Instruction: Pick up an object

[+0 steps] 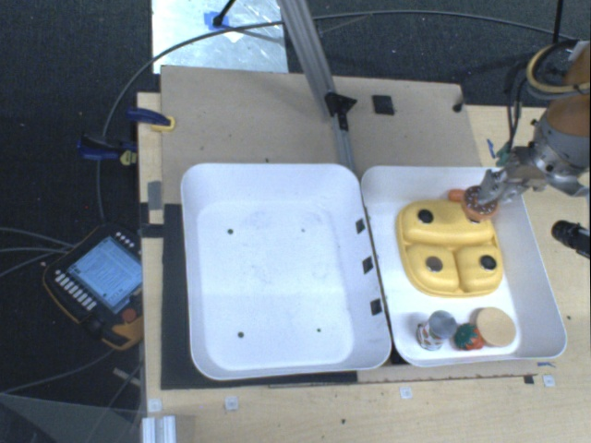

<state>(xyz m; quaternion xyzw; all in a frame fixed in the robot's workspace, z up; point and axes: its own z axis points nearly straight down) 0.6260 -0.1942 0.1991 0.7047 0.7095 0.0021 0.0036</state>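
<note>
The right bin point(540, 275) holds a big yellow moulded piece point(450, 247) with three black dots. Near its front wall lie a small silver-grey object point(434, 329), a red and green toy point(468, 338) and a tan round disc point(496, 325). A small orange thing point(456, 195) lies at the yellow piece's far edge. My gripper point(482, 201) reaches in from the right and hangs low over the yellow piece's far right corner, right beside the orange thing. Whether it touches either one is unclear.
The left bin point(199, 247) stands next to the right one, with black clips on the shared wall. A slanted metal pole point(309, 44) crosses the back of the bench. A teach pendant point(97, 280) lies off the bench's left side.
</note>
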